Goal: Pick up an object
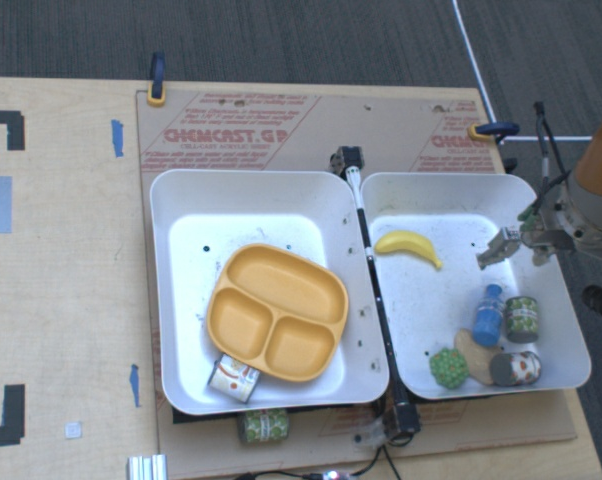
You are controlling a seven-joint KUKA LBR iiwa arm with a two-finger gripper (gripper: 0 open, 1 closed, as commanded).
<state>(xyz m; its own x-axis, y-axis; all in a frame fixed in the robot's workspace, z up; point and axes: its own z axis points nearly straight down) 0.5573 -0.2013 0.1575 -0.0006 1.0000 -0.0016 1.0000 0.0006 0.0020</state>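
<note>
In the right bin (571,368) a yellow banana (409,246) lies near the back left. A blue bottle (488,318), a green-labelled can (522,319), a green bumpy ball (448,368), a beige flat piece (472,349) and a grey can (516,369) cluster at the front right. My gripper (517,248) hovers over the bin's right side, above the bottle and can, reaching in from the right. Its fingers stand apart, open, with nothing between them.
The left bin (171,218) holds a yellow divided plate (278,312) and a white can (234,378) at its front edge. A green can (265,426) lies on the board in front of the bins. A black divider (366,258) runs between the bins.
</note>
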